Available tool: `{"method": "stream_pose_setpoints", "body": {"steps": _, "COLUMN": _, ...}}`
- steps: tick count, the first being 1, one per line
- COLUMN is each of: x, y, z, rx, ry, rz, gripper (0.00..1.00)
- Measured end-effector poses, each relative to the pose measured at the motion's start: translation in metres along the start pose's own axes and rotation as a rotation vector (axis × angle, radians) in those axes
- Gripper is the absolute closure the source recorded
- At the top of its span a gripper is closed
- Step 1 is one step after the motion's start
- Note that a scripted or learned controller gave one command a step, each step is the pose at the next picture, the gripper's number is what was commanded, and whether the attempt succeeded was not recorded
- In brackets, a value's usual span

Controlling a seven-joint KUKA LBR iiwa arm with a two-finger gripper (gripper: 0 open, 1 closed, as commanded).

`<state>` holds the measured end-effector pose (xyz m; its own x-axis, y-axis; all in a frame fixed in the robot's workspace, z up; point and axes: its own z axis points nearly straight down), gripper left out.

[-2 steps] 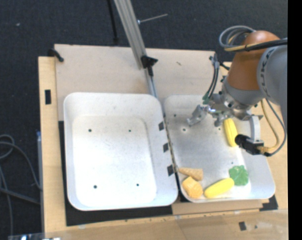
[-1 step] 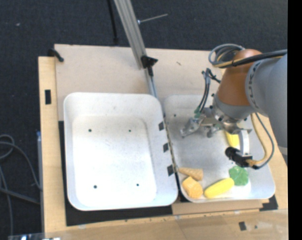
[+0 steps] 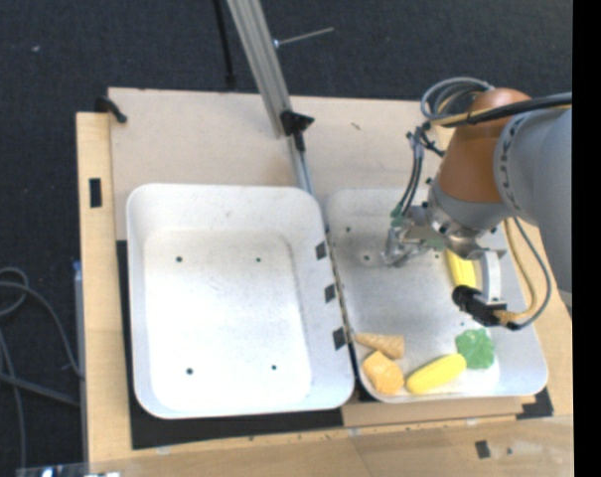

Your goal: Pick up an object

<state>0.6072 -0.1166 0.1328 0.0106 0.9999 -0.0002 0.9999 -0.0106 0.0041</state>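
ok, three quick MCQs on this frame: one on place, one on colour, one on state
1. Where does the yellow banana-shaped toy lie?
A. left bin
B. right bin, near front edge
C. on the bench

2. What colour is the object beside it, nearest the front right corner?
A. green
B. blue
C. red

3. Where is the gripper?
A. parked off the bench
B. over the left bin
C. over the right bin

Answers: 1 B, it lies along the right bin's front wall. 2 A, it is green. 3 C, the arm's end hangs above the right bin's floor.
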Motion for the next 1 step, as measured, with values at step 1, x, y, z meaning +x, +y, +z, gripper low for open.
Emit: {"method": "stream_pose_setpoints", "body": {"steps": 1, "x": 0.0055, "y": -0.0016, "z": -0.0469, "rx": -0.002, "ry": 0.000, "rz": -0.011, "gripper": 1.00}}
